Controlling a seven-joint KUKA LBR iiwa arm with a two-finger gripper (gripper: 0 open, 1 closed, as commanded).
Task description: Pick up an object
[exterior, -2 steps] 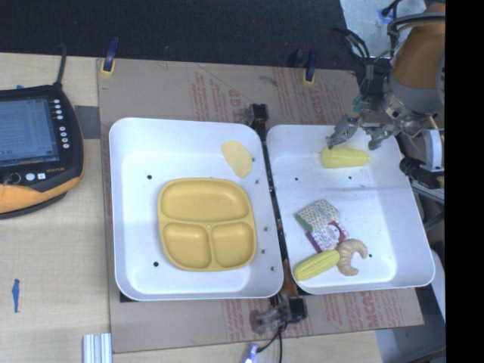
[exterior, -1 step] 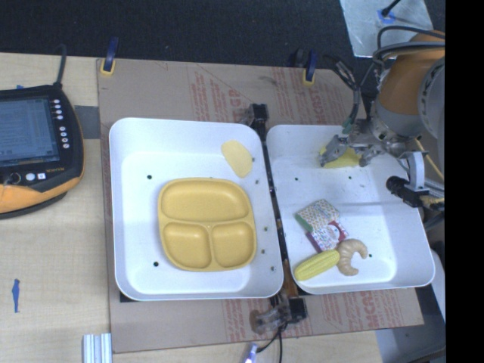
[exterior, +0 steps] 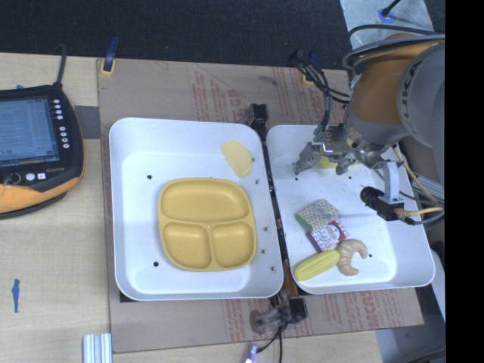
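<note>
My gripper (exterior: 321, 162) hangs over the far part of the right bin (exterior: 408, 267), its two dark fingers spread apart with nothing between them. Nearer the front of that bin lie a green and red snack packet (exterior: 321, 224), a yellow toy corn cob (exterior: 316, 265) and a tan croissant (exterior: 352, 254), all well in front of the gripper. The left bin (exterior: 132, 203) holds a yellow three-compartment plate (exterior: 206, 223) and a pale yellow chip-like piece (exterior: 237, 157) near its far right corner.
The grey and orange arm (exterior: 393, 89) reaches in from the right above the right bin's far edge, with cables trailing. A teach pendant (exterior: 34, 150) lies on the bench left of the bins. Clamps sit on the ridge between the bins.
</note>
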